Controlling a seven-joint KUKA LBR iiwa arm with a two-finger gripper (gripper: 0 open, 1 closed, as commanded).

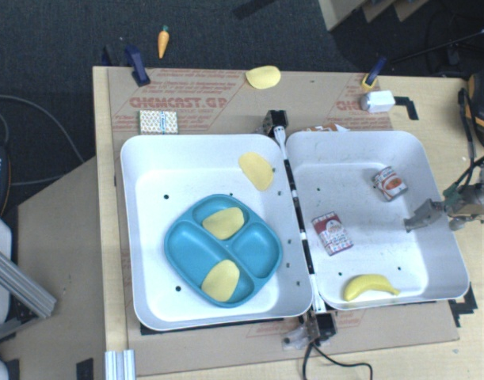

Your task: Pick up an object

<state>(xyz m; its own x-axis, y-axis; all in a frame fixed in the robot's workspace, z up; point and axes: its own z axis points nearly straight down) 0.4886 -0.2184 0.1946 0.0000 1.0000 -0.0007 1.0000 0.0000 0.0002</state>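
The right bin [400, 153] holds three loose things. A small red and white can [390, 183] lies at its back right, a red and white packet [332, 233] lies near its left wall, and a yellow banana [369, 286] lies at its front. My gripper [424, 215] reaches in over the right rim of this bin, low and to the right of the packet, in front of the can. It is apart from all three things, and I see nothing held in it.
The left bin [146, 172] bears a blue divided plate [253, 248] with two yellow pieces [223, 222] in it. Another yellow piece [257, 170] lies at that bin's back right. On the bench behind lie a yellow lump [263, 77] and a small patterned packet [158, 121].
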